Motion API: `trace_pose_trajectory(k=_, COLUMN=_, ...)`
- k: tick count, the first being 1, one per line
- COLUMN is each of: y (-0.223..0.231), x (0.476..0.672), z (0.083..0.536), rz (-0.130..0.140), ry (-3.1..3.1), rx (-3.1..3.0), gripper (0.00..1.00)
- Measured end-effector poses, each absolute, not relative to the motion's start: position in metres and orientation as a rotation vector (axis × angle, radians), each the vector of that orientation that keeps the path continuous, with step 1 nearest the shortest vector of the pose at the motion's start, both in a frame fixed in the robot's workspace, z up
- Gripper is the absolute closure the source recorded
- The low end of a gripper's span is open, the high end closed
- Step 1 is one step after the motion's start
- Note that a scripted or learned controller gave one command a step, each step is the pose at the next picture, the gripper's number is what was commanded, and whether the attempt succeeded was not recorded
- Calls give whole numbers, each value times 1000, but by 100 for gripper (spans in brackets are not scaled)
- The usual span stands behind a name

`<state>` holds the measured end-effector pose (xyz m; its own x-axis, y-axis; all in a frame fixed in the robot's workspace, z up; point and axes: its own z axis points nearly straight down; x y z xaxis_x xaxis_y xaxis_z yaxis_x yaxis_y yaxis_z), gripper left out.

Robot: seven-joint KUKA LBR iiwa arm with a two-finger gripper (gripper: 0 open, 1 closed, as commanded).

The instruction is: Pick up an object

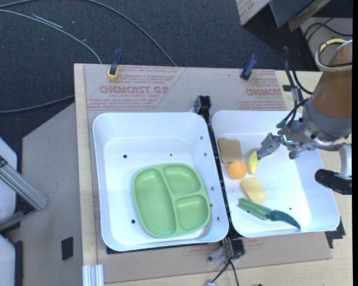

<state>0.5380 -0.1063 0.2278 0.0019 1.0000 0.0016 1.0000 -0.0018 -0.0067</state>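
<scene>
pincer beside small yellow piece, right bin

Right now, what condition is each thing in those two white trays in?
Green plate: flat in the left bin, nothing in its three sections.
Tan block: lying in the right bin.
Orange ball: resting beside the block.
Yellow piece: lying flat.
Green tool: lying on its side.
Gripper: low, by a small yellow item.

Dark grey carpet floor surrounds the surface — black cables trail across it. A cardboard box sits beyond the far right corner.
</scene>
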Motion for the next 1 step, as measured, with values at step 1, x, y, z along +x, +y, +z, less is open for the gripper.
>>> trace_pose_trajectory(k=1, y=-109, x=540, z=168, rz=1, ry=-2219, rx=-2221, gripper=0)
